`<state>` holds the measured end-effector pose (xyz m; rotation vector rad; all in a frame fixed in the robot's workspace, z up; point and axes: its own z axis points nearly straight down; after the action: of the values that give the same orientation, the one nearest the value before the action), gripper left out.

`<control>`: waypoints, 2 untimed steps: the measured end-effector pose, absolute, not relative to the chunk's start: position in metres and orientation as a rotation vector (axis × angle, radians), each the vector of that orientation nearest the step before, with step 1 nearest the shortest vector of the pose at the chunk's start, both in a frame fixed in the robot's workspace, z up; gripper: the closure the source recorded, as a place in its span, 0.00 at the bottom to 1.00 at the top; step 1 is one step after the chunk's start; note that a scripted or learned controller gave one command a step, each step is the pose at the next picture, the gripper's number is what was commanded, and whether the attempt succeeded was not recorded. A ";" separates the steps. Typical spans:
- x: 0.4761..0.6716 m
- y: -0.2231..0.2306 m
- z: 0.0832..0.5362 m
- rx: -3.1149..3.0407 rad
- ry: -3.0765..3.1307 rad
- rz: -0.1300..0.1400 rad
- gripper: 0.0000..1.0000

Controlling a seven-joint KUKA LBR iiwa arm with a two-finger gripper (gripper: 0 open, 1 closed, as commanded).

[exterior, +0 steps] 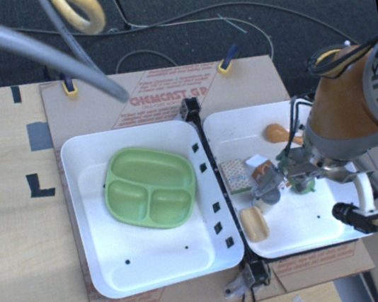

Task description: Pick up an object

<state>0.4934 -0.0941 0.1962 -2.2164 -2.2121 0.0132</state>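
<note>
1 green tray [150, 187] L bin [89, 221]; R bin [290, 237] 1 bun [254, 224]

My gripper [272, 186] hangs low over the right bin [296, 236], among a small cluster of objects; a tan bread-like piece [254, 224] lies just below it near the divider; a speckled square sponge [235, 175] lies flat to its left; an orange rounded piece [276, 132] rests apart, toward the far wall.
</note>
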 end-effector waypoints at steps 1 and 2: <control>0.496 -0.094 0.201 -2.220 -2.222 0.002 0.00; 0.495 -0.100 0.156 -2.218 -2.217 0.008 0.00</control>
<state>0.4948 -0.0995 0.1557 -2.2181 -2.2169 0.0077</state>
